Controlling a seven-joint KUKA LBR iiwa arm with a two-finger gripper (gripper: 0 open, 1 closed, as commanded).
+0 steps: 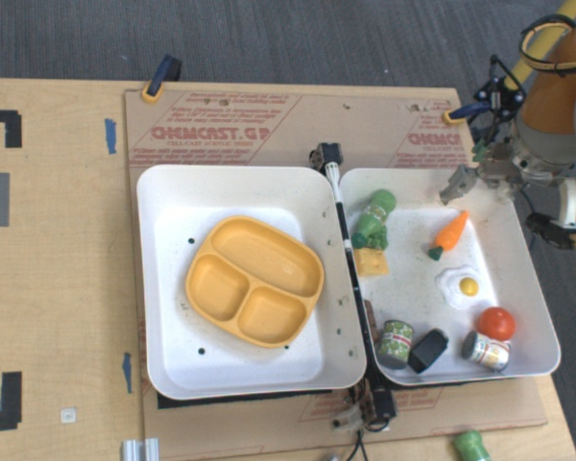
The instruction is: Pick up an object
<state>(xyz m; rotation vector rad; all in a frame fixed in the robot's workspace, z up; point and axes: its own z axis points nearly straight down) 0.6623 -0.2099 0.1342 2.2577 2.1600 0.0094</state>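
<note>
From above, two shallow white bins sit side by side on a cardboard sheet. The left bin (163, 257) holds a yellow divided plate (254, 280), three compartments, lying a little askew near its middle. The right bin (528, 257) holds the small things: a green bottle (373, 218) lying near the upper left corner, a pale yellow cheese wedge (371, 261) just below it and touching the dividing wall, an orange carrot (448, 233) tilted in the upper middle, a fried egg (462, 285) below the carrot, a red tomato (497, 322) near the right wall, a metal can (487, 352) on its side just under the tomato, a green labelled can (396, 342) by the lower left, and a black block (428, 350) touching that can's right side. The gripper (458, 184) hangs at the bin's upper right rim, above and apart from the carrot, carrying nothing; whether it is parted or closed cannot be told. The arm (553, 94) enters from the right edge
</note>
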